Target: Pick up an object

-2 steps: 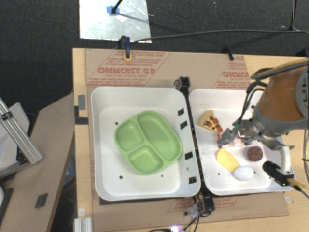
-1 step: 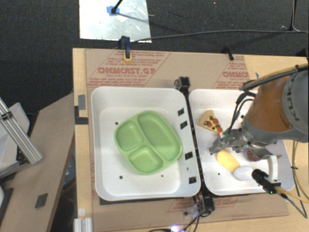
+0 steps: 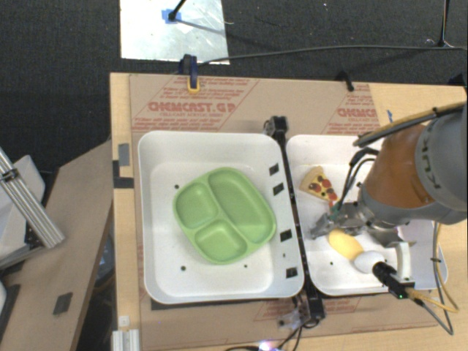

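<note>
While the arm (image 3: 413, 174) reaches in from the right and hangs low over the right bin (image 3: 307, 148), the gripper (image 3: 333, 224) sits just above and to the left of the lemon (image 3: 345, 244), so you have the nearest candidate lying a touch down and to the right of the tool. You cannot tell from this slant how far the gripper is spread, and nothing is visibly caught in it, so treat it as holding nothing.

Look at how the lemon lies: its long axis runs on a diagonal, upper left to lower right, with the upper-left end tucked close under the gripper. Just beside its lower-right end lies a white egg (image 3: 368, 261), near enough that they may be touching. I judge that a close across the lemon's short axis would suit best, coming from upper right and lower left, which also keeps you off the egg.

Farther up the same bin lies a pizza slice (image 3: 319, 183), apart from the lemon, its crust toward the top and its tip pointing down and right; it looks flat and harder to take.

Over in the left bin (image 3: 157, 196) rests a green tray (image 3: 223, 214), well apart from the gripper, so you need not go there
</note>
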Controlling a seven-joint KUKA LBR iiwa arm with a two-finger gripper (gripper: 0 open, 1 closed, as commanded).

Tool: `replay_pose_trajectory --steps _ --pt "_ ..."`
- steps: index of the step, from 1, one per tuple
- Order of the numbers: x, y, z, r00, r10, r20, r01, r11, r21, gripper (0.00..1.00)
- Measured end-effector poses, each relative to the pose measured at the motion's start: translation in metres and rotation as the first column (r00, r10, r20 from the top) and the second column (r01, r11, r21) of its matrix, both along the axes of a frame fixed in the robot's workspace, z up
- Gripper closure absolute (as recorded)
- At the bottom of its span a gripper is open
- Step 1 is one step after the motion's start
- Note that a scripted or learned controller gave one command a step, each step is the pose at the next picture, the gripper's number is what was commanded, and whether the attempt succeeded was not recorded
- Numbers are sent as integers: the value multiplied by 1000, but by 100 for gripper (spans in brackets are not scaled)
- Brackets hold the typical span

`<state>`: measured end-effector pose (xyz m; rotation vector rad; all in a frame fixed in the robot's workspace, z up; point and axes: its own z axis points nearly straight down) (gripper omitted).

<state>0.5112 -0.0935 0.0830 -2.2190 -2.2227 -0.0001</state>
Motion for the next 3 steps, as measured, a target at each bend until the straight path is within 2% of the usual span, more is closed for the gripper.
replay_pose_trajectory --steps 1,2,3 --pt "3 -1 15 1000 0 10 0 1000 -1 100" --pt "0 -4 60 1000 1 6 -1 1000 -1 100" --pt "-1 -10 122 1000 2 7 -2 1000 -2 100"
